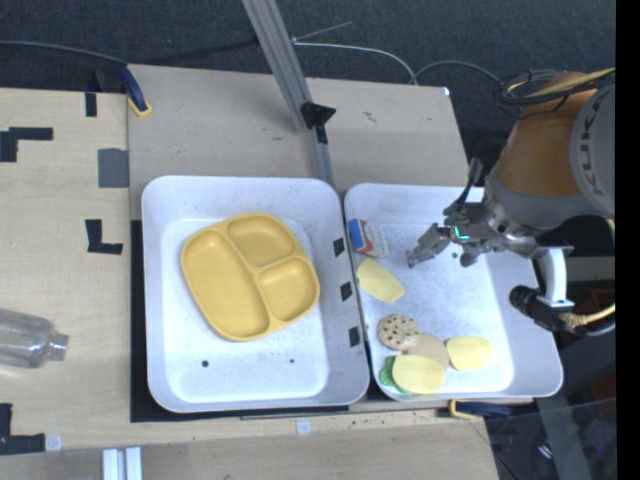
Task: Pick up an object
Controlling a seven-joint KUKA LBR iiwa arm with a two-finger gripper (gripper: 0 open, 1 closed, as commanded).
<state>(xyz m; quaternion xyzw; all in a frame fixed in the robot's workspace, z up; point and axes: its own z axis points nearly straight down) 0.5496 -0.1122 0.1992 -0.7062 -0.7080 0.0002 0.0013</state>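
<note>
My gripper (443, 253) hangs over the upper middle of the right bin (520, 368), fingers spread open with nothing between them. Left of it and lower lies a pale yellow piece (380, 281). A small red, white and blue packet (367, 237) sits at the bin's upper left. Near the front of the bin are a brown spotted cookie (397, 330), a beige piece (430, 348), a yellow-green piece (417, 373) and a yellow lemon-like piece (468, 352).
The left bin (165, 298) holds a yellow divided plate (250, 273). A grey metal pole (283, 53) slants in from the top. A clear plastic bottle (30, 338) lies on the bench at far left.
</note>
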